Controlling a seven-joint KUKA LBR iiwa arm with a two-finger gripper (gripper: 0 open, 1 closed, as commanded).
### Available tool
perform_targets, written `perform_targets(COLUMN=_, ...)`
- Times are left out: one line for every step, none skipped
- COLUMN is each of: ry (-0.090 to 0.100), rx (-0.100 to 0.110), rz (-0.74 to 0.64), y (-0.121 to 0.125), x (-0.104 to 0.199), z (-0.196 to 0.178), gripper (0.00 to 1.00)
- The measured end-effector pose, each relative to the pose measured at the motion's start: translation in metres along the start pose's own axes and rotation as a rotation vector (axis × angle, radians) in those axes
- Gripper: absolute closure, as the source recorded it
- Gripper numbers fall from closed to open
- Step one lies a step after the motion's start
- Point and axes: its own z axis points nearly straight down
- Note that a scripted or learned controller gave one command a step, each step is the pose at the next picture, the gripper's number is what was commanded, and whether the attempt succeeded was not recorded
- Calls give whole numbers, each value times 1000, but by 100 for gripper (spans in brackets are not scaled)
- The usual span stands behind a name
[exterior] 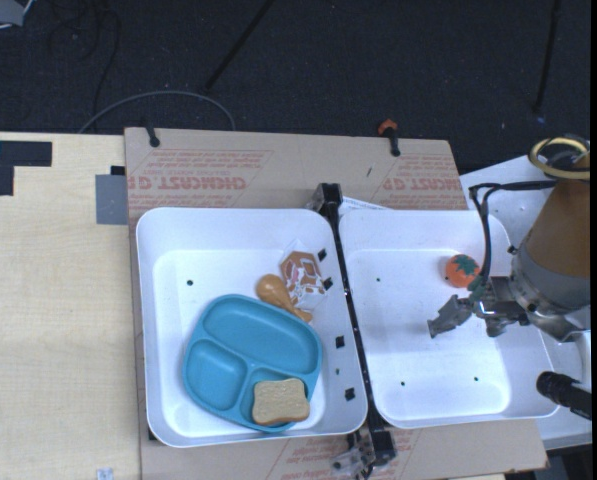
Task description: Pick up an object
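Camera view: gripper (456, 316) over the right bin (418, 408), fingers spread, nothing between them. Orange tomato-like toy (462, 269) just beyond, partly hidden by cable. Left bin (163, 268): blue divided plate (233, 353), toast (280, 401), drumstick (276, 292), indistinct clear-wrapped item (302, 271).

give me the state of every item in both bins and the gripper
blue tray: flat in left bin
bread slice: lying in tray's corner compartment
drumstick: lying against tray's rim
clear wrapper: crumpled beside drumstick
orange toy: loose in right bin
gripper: over right bin, holding nothing
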Motion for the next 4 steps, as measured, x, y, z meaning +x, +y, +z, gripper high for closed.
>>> perform_targets(ry=-2, rx=-12, rz=-2, y=2, x=0, z=-6, gripper=0)
perform_targets(ry=-1, rx=-8, rz=-3, y=4, x=2, z=38, gripper=0)
perform_targets(ry=0, rx=-7, rz=-3, y=1, x=-2, z=100, gripper=0)
perform_targets(ry=-2, rx=-13, rz=-3, y=1, x=-2, z=124, gripper=0)
